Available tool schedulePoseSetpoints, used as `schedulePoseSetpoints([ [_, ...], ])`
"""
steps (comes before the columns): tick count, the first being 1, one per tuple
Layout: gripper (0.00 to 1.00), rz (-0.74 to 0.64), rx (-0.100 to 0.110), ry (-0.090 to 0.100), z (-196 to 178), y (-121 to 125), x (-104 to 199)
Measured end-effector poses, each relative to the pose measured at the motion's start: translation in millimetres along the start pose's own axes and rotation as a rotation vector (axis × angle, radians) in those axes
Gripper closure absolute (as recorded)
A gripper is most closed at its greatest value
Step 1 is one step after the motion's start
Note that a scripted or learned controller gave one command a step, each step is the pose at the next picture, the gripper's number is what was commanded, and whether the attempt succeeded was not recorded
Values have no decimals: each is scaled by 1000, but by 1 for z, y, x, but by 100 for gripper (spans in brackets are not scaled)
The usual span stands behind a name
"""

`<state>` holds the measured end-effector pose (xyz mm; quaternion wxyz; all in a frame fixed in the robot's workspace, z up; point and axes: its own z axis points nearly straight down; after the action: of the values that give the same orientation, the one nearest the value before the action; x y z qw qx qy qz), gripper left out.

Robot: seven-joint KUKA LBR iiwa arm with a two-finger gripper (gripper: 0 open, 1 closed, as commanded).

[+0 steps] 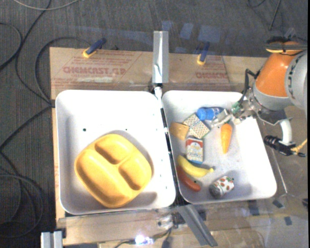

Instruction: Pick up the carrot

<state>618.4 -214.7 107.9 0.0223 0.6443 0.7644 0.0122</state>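
From above the bench, the carrot (226, 138) is lying in the right bin (258, 159), just below the gripper (231, 113), which is reaching in from the right. One blue object (208, 112), one patterned card (195, 125), one small carton (195, 150), one banana (192, 168), one red item (188, 182) and one speckled toy (222, 186) are crowding the same bin. One yellow divided tray (113, 169) is sitting in the left bin (72, 112). How far the pincer is spread, and whether it is touching anything, cannot be told.
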Motion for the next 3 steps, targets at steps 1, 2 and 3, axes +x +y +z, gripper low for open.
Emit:
schedulePoseSetpoints([
  [1, 0, -8, 6, 3, 0, 1, -1],
  [2, 0, -86, 8, 1, 0, 3, -4],
  [3, 0, -73, 49, 21, -34, 29, -13],
])
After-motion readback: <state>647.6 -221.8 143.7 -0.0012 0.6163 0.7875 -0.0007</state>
